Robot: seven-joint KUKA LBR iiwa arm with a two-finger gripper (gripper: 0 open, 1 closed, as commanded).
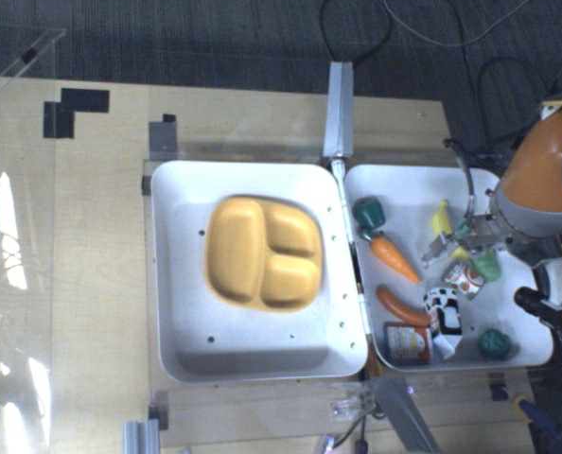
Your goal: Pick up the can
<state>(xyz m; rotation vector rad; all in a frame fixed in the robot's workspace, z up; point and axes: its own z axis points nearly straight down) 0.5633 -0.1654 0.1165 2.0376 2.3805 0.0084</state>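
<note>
Camera view looks down on two white bins side by side on the desk. The can [406, 342] sits in the near left corner of the right bin [536, 356], close against both walls. A sausage [401, 305] is just behind it and a black-and-white carton [444, 316] just to its right.

The gripper [463, 242] is over the middle of that bin, among a banana [440, 219], a green piece [487, 265] and a red-and-white item [464, 279]. It is well apart from the can, with nothing seen in its grasp. Metal parts blur into the clutter there, so I cannot tell whether it is open or closed, or how low it sits.

By my reading, the task is at the approach stage and the can is not yet reached. The next move calls for travel toward the near left corner and then a descent over the can. That spot is tight: the walls, sausage and carton leave little room on either side, so the approach angle will matter.

The can's label is too small to read, and I cannot say if it stands or lies. The arm [544, 173] is cut off at the right edge. A carrot [395, 258] and a teal thing [369, 214] lie further back, and a green ball [495, 343] is at the near right. The left bin [172, 282] holds a yellow tray [262, 252].
</note>
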